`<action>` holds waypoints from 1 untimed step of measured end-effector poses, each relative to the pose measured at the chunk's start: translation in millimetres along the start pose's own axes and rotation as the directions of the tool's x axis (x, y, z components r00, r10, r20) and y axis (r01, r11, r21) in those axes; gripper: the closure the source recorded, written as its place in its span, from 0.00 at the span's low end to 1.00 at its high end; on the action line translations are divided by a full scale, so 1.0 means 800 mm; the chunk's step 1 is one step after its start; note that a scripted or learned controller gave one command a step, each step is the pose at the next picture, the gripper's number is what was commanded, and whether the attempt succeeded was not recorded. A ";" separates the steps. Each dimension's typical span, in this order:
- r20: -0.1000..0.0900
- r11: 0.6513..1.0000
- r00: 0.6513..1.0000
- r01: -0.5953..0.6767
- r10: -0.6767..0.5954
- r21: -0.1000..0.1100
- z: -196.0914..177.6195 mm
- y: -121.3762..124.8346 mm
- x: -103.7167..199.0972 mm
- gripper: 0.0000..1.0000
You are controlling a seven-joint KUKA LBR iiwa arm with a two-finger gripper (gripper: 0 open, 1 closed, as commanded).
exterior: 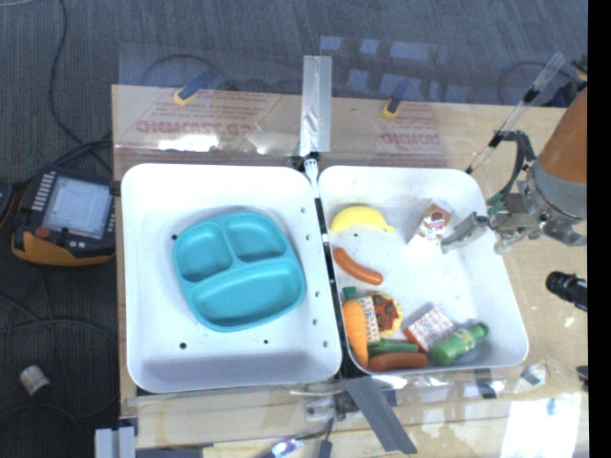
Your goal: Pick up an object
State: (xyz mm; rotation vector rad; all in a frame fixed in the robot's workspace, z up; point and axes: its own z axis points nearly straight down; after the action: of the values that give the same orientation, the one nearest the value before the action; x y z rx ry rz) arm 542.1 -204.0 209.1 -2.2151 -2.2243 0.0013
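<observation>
The right bin (pixel 496 284) holds several toy foods: a yellow banana (pixel 361 219), a small white and red carton (pixel 434 223), a red sausage (pixel 358 269), an orange carrot (pixel 354 328), a printed food pack (pixel 385 314), a red and white packet (pixel 430 327) and a green bottle (pixel 458 343). My gripper (pixel 460 233) hangs low over the bin's far right side. Its tip points left, just right of the carton and very close to it. Whether it touches the carton is unclear.
A teal divided plate (pixel 239 267) lies in the left bin (pixel 143 284). A raised divider (pixel 325 265) separates the two bins. A handheld pendant (pixel 67 218) lies on the floor at the left.
</observation>
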 end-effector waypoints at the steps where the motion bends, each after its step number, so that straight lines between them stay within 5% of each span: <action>1: 0.001 0.999 0.999 -0.045 0.045 -0.001 0.143 0.084 0.003 0.00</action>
State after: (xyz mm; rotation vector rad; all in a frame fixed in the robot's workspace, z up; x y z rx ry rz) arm 608.8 -201.5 94.7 -2.2654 -2.1755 0.0017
